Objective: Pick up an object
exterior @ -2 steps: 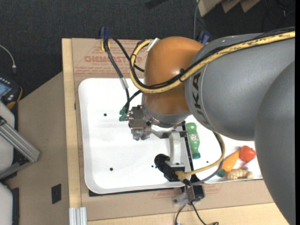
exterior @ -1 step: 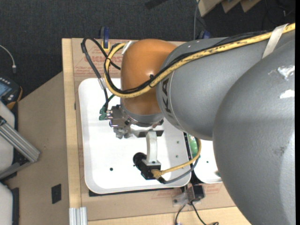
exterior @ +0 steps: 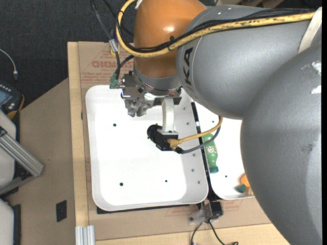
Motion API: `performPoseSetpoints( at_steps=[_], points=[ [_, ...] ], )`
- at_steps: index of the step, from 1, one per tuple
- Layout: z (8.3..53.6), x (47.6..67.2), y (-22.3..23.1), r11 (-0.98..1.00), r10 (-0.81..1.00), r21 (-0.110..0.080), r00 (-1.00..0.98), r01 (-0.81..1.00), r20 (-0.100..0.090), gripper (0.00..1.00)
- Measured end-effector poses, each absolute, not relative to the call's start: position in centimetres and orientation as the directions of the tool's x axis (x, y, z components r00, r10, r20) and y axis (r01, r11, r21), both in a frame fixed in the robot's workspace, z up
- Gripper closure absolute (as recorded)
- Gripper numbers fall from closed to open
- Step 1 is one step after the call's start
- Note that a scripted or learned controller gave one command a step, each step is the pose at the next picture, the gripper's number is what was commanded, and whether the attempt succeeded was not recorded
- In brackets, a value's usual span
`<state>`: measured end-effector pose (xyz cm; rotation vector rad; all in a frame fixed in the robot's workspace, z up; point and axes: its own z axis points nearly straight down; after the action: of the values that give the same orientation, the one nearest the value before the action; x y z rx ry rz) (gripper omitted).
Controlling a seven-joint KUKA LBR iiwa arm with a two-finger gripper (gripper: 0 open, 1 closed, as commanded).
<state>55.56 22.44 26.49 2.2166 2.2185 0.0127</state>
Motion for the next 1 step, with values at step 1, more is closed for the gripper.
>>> performPoseSetpoints(
  at_steps=[1],
  points=[
    [22.63,54.12,22.46,-0.001,1.000,-0.005,0.001,1.000,-0.001,1.00]
  ],
)
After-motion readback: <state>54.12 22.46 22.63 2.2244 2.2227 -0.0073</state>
